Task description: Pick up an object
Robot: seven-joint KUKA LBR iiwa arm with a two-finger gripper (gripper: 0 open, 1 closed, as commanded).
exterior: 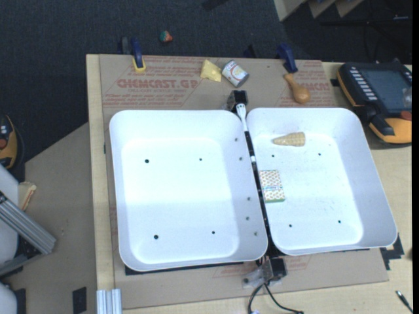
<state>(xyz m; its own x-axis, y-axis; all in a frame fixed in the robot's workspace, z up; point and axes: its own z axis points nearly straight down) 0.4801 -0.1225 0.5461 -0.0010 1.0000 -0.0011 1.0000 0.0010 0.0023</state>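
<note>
White bins lie side by side on the bench, and from this moment it cannot be told whether the gripper is spread or pressed together, nor that it pinches anything. Things to pick lie in the right bin [366, 175]: a tan cone [289, 139] on its side near the far edge, its tip pointing to the left wall, and a small patterned packet [271, 185] flat on the floor just beside that left wall, about midway along it, well apart from the cone. The left bin [124, 175] touches the right one along the middle seam, where a black clip [238, 100] sits at the far end and a black cable fitting [273, 268] at the near end. Both bins rest on a brown board [105, 84] with red lettering. On the board's far strip, beyond the bins, lie a yellow wedge [210, 71] just beside a small white box [235, 73], and further right a brown pear-shaped piece [298, 90]. Two blue clamps [137, 52] grip the board's far edge, the second one [286, 57] near the pear-shaped piece. Off the board's far right corner lies a dark handheld pendant [383, 90] with a yellow casing. A metal rail [26, 231] lies slantwise off the board's left edge
</note>
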